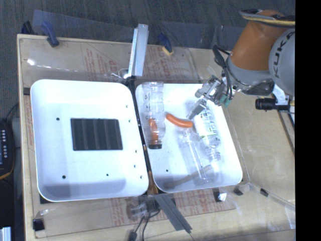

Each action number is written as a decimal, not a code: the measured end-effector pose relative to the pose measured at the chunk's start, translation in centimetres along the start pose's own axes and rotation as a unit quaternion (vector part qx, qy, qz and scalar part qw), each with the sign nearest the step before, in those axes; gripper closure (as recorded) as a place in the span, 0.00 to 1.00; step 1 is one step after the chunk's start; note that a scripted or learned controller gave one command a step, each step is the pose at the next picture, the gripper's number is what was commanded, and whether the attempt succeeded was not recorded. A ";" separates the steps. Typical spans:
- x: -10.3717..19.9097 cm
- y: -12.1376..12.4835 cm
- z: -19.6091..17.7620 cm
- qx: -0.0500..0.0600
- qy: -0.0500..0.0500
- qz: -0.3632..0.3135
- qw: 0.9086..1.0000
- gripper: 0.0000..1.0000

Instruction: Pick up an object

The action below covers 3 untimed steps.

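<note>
Camera view: end effector (196,110), finger state impossible to tell, poised over right bin (235,154) near orange carrot-like piece (178,120); best lowered squarely astride it, avoiding clear bottles (200,159).

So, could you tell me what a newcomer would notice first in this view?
Probably the orange carrot-like piece lying in the right bin, just below the end effector reaching in from the right. Next, the clear plastic bottles around it, and the dark ribbed rectangle in the left bin.
</note>
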<state>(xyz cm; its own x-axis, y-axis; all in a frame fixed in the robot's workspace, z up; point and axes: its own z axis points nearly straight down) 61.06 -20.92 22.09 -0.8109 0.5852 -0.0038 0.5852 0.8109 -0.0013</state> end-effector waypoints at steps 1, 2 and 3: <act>0.7 -0.4 12.8 0.000 0.002 0.032 0.999 0.00; -2.3 1.6 12.7 -0.001 0.000 0.068 0.998 0.00; -2.4 1.8 11.5 -0.002 -0.002 0.065 0.998 1.00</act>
<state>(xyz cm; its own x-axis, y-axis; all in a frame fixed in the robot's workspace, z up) 64.07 -20.93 10.64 -0.7282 0.6853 -0.0068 0.6853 0.7282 0.0024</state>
